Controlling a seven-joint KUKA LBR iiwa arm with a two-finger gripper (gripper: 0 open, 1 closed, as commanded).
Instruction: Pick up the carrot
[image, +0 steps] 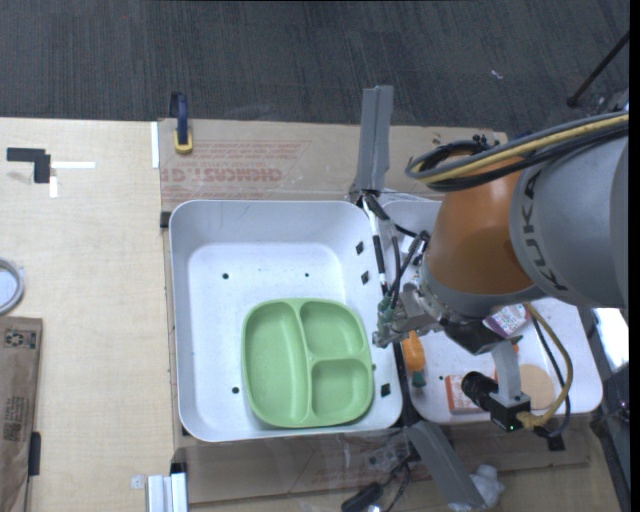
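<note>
Carrot sits at left edge of the right bin, just under the gripper; can't tell its state, wrist hides it. Looks like approach/grasp step; next needs a firm close on carrot, then straight lift. Beyond, left bin holds green plate.

The flat light-brown wooden bench holds two shallow white plastic bins side by side. The left white bin sits near the middle of the bench. The right white bin touches it and is partly hidden by the robot arm. A small black L-shaped piece lies far left near white tape marks. A brown cardboard piece lies at the left edge, with a shiny round ring above it
</note>
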